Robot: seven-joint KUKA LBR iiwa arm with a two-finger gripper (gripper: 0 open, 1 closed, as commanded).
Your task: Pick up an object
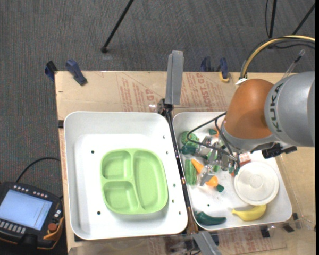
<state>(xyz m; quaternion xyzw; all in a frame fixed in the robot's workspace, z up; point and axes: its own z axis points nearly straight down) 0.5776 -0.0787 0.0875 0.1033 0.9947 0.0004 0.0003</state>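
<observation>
While beside banana [249,212], white bowl [256,183]

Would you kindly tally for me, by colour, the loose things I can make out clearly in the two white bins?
Green: 3, the divided plate in the left bin, a dark green vegetable and a striped green piece in the right bin.
White: 1, the round bowl.
Yellow: 1, the banana.
Orange: 1, a small piece.
Total: 6. More small things lie hidden under the gripper.
</observation>
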